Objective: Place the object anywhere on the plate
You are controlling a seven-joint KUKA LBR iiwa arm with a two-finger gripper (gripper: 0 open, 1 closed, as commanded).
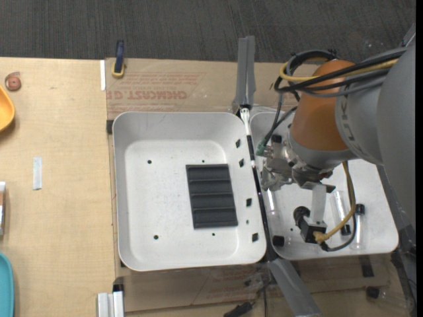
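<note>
A dark ribbed rectangular plate (211, 195) lies flat in the middle of the left white bin (132, 177). My gripper (279, 176) hangs over the left part of the right bin (377, 236), close to the wall between the two bins and to the right of the plate. The grey arm with its orange band (320, 121) reaches in from the right and covers much of the right bin's floor beneath it. I can make out nothing held at the gripper from this angle.
Both bins rest on brown cardboard (172, 88) over a pale wooden bench. A blue and yellow clamp (119, 59) sits at the cardboard's far left corner. An orange dish (4, 111) and a teal item (5, 286) lie at the left edge.
</note>
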